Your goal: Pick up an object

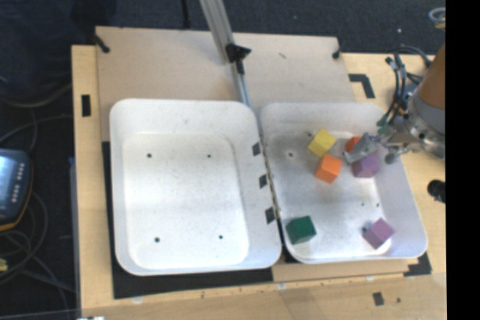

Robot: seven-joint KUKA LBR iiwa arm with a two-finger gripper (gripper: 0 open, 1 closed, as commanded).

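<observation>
Purple block [366, 166] lies just beside the gripper [360, 150].

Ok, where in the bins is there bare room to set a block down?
The whole left bin floor is bare. In the right bin, free floor lies between the green block and lower purple block. It is crowded around the yellow block, orange block and upper purple block by the hand.
</observation>
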